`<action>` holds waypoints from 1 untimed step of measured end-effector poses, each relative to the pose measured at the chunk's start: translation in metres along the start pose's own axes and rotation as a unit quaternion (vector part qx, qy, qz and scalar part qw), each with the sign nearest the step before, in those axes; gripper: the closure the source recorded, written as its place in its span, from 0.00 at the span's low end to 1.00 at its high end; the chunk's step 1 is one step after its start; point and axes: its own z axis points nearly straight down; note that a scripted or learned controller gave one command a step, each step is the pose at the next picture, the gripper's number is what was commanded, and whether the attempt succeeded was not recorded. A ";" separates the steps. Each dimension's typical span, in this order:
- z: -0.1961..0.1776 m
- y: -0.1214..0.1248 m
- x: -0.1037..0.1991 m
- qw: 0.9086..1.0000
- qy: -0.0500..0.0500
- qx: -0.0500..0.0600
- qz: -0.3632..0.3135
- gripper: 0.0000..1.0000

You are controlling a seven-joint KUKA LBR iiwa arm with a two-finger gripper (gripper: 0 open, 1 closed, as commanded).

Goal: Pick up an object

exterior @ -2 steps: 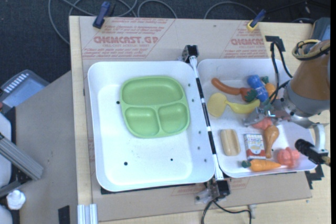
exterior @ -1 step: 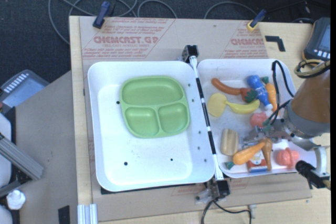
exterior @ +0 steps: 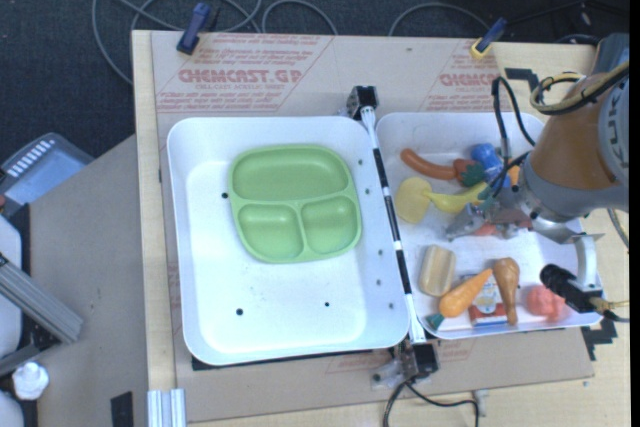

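Pale green divided plate [exterior: 295, 202] in the left white bin [exterior: 200, 315], right white bin [exterior: 400, 130] with yellow pear [exterior: 412, 199], orange carrot [exterior: 465, 292], pink toy [exterior: 545, 302], blue piece [exterior: 486, 156]

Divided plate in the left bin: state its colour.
Light green. The divided plate lies in the left bin, clearest in the camera view.

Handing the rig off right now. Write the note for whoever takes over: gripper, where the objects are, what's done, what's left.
Gripper: down in the right bin, among the toys; finger state cannot be told, and nothing is visibly held.
Objects: all in the right bin. Orange sausage-like piece and blue piece at the far side, yellow piece near the divider, beige block, carrot, drumstick and pink piece at the near side.
Left bin: holds the green divided plate.
Done: no pick confirmed.
Left: grasp one object and lift it.
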 end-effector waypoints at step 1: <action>0.001 0.090 -0.044 1.000 0.013 0.021 0.001 0.00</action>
